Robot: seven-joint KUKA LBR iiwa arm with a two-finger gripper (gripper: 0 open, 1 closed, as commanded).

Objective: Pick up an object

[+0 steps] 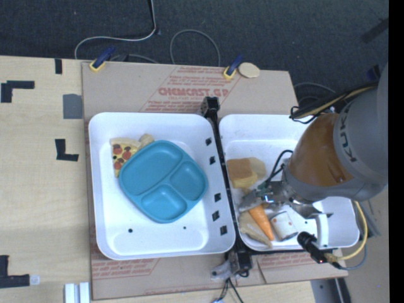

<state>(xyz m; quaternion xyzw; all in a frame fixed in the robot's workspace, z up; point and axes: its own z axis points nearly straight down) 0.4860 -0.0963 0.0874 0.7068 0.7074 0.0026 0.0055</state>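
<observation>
Arm: grey wrist housing with its orange band (319, 150) rises closest to the lens, reaching in over the right bin (252, 128).
Gripper: the gripper (270, 196) sits low among the clutter in that bin; its tips are masked by the wrist, so whether it is wide, narrow or clasping anything cannot be told.
Likely target: an orange carrot (260, 223) lies just beside and below the tool, near the bin's front wall.
Carrot axis: long axis runs on a slant from upper left to lower right; which end is the tip is unclear.
Neighbours: a tan bread-like block (245, 169) lies just behind, a pale flat piece (252, 234) underlies the carrot, and a small white item (284, 223) is to its right.
Progress: nothing appears lifted; judging by this, the grasp itself is not yet proven and the raise remains.
Left bin: a blue divided plate (164, 180) overlaps a pizza slice toy (124, 150) on the left bin (104, 188).
</observation>
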